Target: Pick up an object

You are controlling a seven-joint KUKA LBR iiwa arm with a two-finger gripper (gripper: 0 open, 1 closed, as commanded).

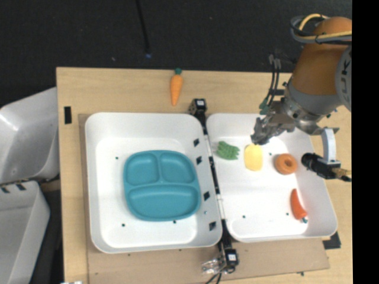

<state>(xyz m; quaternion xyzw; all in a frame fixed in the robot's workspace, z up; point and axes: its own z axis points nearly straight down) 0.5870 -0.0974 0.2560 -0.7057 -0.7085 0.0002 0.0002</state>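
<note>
The gripper (259, 137), its fingers' state impossible to tell, hangs at one o'clock of a yellow toy fruit (253, 157), seemingly light, stiff, smooth plastic best pinched across its narrow middle.

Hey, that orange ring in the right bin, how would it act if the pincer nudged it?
The orange ring lies flat, so it would likely slide, not roll. It looks small and probably light. Its rounded edge may slip from the pincer.

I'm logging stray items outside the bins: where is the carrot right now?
The carrot lies on the bare wooden bench, outside both bins, just beyond the far edge of the left bin near its right corner, its green top pointing away.
</note>
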